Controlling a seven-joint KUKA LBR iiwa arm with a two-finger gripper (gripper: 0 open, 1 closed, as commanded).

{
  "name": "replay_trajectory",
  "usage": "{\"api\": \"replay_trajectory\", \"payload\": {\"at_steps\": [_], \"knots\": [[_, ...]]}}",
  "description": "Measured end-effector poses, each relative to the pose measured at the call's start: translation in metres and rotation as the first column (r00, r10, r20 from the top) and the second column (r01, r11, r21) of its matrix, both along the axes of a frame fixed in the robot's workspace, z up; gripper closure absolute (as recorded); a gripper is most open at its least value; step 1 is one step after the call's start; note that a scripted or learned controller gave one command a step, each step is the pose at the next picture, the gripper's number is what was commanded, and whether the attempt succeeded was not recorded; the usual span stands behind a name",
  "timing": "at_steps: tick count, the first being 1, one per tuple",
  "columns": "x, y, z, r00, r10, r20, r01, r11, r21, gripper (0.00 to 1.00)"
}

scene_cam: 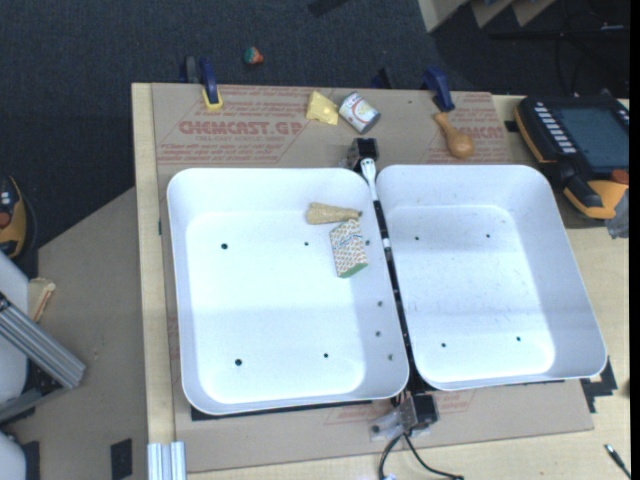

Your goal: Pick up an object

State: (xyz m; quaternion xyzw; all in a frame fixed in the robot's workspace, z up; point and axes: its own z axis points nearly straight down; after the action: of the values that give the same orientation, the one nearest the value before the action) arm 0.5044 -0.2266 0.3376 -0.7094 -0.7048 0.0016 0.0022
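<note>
Two objects lie in the left bin (pixel 210 298), toward its back right. A tan, elongated piece (pixel 331 213) rests flat. Just in front of it, touching or nearly so, lies a small patterned pouch (pixel 348 247) with a green lower edge. The right bin (pixel 560 288) sits beside it.
On the board behind the bins lie a yellow wedge (pixel 322 109), a small white can (pixel 359 113) and a wooden pear-shaped piece (pixel 454 136). Blue clamps (pixel 209 78) hold the board's back edge. A handheld pendant (pixel 582 138) rests at the right. Cables (pixel 405 423) run at the front.
</note>
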Motion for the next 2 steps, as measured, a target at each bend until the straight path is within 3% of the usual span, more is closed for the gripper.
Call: {"api": "replay_trajectory", "payload": {"at_steps": [1, 2], "knots": [[0.007, 0.009, 0.202, 1.0, 0.009, 0.027, -0.009, 1.0, -0.01, 1.0], [0.077, 0.004, 0.007, 1.0, 0.008, -0.005, -0.008, 1.0, 0.003, 1.0]]}}
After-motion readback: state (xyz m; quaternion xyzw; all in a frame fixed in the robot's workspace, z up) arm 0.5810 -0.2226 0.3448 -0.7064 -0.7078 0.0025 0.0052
